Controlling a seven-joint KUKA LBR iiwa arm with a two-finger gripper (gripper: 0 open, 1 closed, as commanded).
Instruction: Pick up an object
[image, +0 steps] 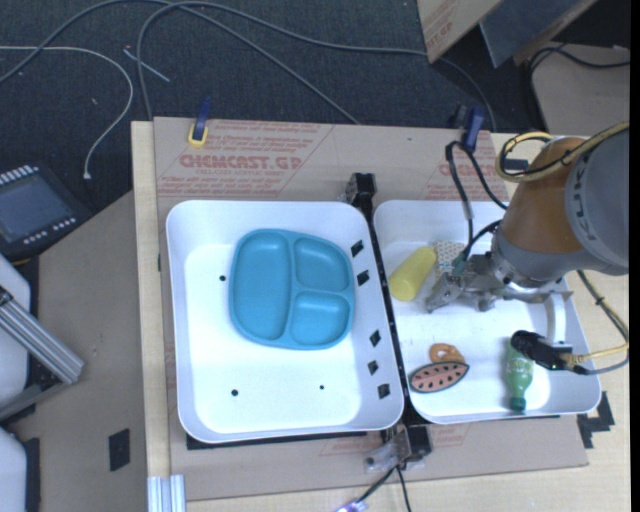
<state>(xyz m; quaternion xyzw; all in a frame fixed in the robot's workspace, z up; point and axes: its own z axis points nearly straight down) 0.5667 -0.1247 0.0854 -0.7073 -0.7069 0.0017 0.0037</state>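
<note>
The right bin (480, 408) holds a yellow rounded piece (411, 273) near its left wall. A small orange pretzel-like ring (446, 353) and a watermelon-slice toy (438, 377) lie toward the front. At the front right stands a green bottle (517, 380) with a dark top. My gripper (447, 291) hangs low in the middle of this bin, just right of the yellow piece and pointing at it. Nothing shows in its grasp. A speckled patch (450, 248) lies behind it, partly hidden by the wrist.
The left bin (270, 400) carries a blue divided plate (292, 288). A black divider with clips (372, 300) runs between the bins. The arm's orange and grey body (560, 215) covers the right bin's back right corner. Cables (462, 185) trail over the back edge.
</note>
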